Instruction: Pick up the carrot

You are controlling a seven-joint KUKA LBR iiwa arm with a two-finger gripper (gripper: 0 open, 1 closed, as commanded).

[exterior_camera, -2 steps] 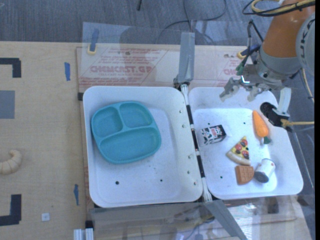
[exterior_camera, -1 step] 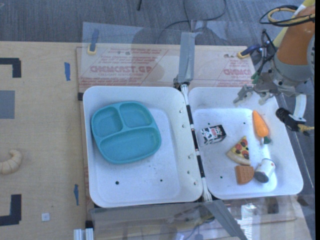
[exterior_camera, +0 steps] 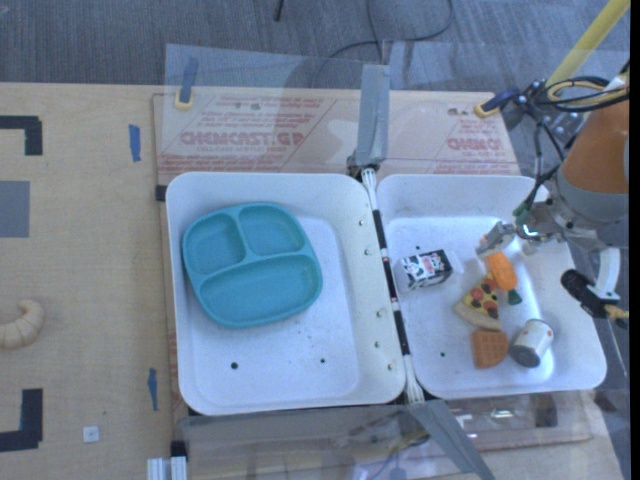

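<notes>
At the right bin's (exterior_camera: 430, 383) near edge lie a waffle (exterior_camera: 488, 348) and a can (exterior_camera: 531, 343). At their twelve o'clock, the carrot (exterior_camera: 500, 270) looks light, rigid, slick; grip mid-body. The end effector (exterior_camera: 512, 232) hovers just above; its opening I cannot tell.

We see the gripper (exterior_camera: 507, 234) just above the carrot (exterior_camera: 500, 270) in the right bin (exterior_camera: 440, 368), beside a pizza slice (exterior_camera: 481, 303).

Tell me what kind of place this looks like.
Probably a robotics lab test bench: two shallow white plastic bins side by side on a wooden bench, toy food such as a small orange carrot, and a grey robot arm with an orange band.
</notes>
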